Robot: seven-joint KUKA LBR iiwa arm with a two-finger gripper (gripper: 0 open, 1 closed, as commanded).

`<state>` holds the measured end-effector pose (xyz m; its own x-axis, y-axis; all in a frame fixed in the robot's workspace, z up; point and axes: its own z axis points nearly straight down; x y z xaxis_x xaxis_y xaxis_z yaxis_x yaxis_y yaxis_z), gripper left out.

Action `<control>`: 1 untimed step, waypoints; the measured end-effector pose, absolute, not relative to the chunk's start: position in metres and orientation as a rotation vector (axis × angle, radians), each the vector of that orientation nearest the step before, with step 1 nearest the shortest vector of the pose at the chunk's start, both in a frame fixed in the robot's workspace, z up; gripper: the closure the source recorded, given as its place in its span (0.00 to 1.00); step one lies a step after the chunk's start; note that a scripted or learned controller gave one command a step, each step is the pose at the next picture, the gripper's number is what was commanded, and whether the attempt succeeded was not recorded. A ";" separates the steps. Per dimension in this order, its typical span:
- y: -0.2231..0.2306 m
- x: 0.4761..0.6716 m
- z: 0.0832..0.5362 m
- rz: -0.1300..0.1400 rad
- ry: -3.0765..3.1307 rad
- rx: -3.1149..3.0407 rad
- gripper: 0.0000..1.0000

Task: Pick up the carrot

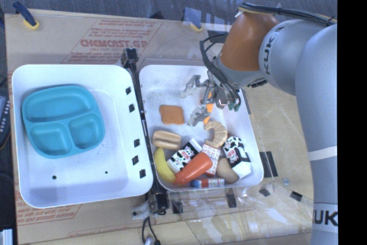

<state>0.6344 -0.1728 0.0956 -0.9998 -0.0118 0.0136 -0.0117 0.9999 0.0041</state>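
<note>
The carrot [194, 168], orange-red and tapered, lies near the front of the right bin [153, 88], wedged among other toy foods. My gripper [195, 101] hovers over the middle of that bin, behind the carrot and apart from it. It is open, with one finger [191, 86] toward the back and the other toward the front, and nothing between the tips. A small orange patch [210, 105] shows close to the gripper's palm; I cannot tell what it is.
Around the carrot lie a banana [162, 165], a hot dog bun [166, 138], two cow-print cartons [184, 156], a croissant [218, 132] and a marker [207, 183]. A tan toast slice [171, 115] sits left of the gripper. The left bin [74, 181] holds a blue divided plate [62, 119].
</note>
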 end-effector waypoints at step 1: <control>-0.172 0.641 0.116 0.001 -3.147 0.029 1.00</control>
